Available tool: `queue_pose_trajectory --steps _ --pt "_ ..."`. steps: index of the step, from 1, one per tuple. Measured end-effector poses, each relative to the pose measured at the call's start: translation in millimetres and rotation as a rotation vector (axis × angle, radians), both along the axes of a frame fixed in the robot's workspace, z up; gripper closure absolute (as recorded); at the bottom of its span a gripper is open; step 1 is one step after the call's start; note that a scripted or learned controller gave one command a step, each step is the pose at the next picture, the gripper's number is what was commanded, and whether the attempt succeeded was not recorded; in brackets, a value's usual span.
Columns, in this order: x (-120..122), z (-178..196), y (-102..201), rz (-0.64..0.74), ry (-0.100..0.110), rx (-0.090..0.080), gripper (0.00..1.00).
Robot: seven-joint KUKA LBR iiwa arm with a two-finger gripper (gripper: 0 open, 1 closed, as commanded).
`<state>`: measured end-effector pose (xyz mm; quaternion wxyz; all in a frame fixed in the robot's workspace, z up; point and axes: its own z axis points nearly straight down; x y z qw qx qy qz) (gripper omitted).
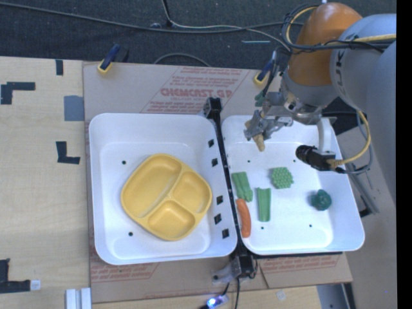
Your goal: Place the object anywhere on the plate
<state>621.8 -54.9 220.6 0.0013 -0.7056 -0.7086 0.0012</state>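
- We see a yellow plastic plate (167,196), three compartments, rounded, in the left bin (103,172).
- Right bin (344,237): flat green strips (242,186) (264,203), an orange carrot (244,217), a bumpy green piece (281,177), a dark green lump (320,200).
- Gripper (259,136) hangs over the right bin's upper left; we can't tell its grip state.

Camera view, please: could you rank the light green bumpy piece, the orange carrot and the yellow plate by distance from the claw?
From the claw:
1. Light green bumpy piece, right bin, just below the claw.
2. Orange carrot, right bin's lower left edge.
3. Yellow plate, left bin.
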Motion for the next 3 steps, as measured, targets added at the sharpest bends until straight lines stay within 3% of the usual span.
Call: queue_pose_trajectory --steps 2,3 --pt "-50 -8 106 0.001 0.001 0.000 1.00" --pt "-78 5 152 0.001 0.000 0.001 1.00"
